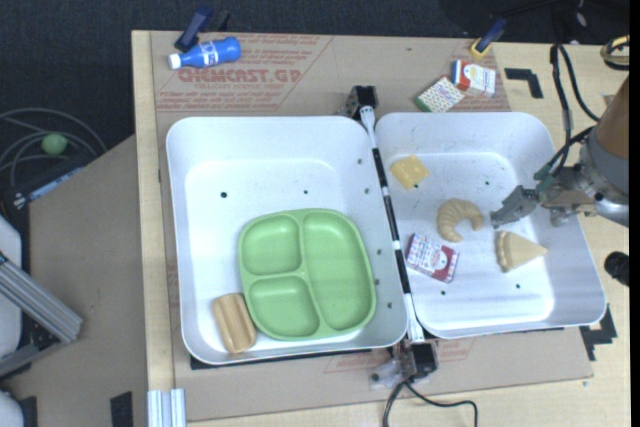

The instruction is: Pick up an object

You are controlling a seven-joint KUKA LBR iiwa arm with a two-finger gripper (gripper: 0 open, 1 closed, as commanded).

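The right bin (470,130) holds a croissant (459,218), a pale yellow lump (407,172), a wedge of cheese-coloured food (518,250) and a small red and white carton (431,258). My gripper (510,209) reaches in from the right, low over the bin, its tip just right of the croissant and above the wedge. Nothing is seen between its fingers. The left bin (200,155) holds a green divided plate (305,272) and a tan bread-like piece (233,322).
On the bench behind the bins lie a blue and white bottle (205,53), a small patterned packet (438,96) and a red and white box (474,78). Black cables (565,115) hang at the right by the arm.
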